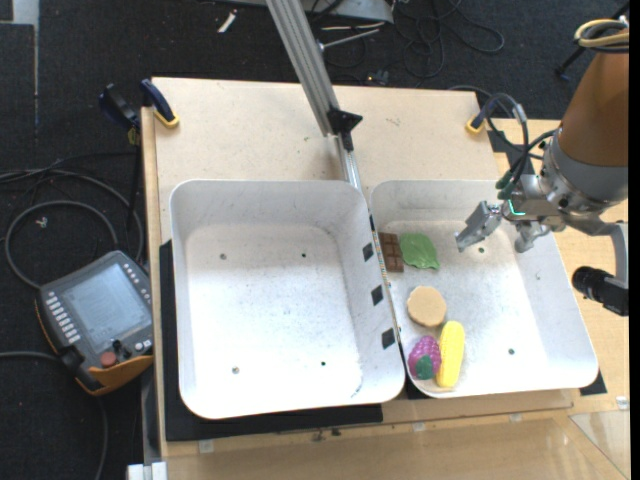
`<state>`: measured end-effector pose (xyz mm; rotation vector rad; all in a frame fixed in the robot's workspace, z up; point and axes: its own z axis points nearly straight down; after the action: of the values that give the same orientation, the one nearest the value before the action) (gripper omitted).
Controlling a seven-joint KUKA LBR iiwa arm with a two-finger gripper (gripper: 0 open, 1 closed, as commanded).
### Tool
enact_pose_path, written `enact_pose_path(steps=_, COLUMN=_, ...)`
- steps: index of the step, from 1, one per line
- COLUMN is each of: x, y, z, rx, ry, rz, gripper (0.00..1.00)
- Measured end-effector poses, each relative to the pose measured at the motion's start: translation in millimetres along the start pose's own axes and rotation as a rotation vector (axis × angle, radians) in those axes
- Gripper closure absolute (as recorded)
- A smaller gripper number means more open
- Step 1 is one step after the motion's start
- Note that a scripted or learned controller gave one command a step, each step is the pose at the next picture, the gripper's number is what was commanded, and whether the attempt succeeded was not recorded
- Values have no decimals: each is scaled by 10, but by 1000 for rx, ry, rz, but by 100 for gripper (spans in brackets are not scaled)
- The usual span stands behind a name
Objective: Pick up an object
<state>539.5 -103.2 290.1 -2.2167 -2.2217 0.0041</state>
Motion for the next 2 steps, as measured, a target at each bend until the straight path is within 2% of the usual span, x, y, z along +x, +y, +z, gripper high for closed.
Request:
enact_pose_path(steps=1, x=-1, y=6, z=-22, rx=-4, ry=-1, rz=2, gripper=0)
enact_pose_path(steps=2, x=29, y=17, z=617, rx=3, ry=0, rz=4, gripper=0)
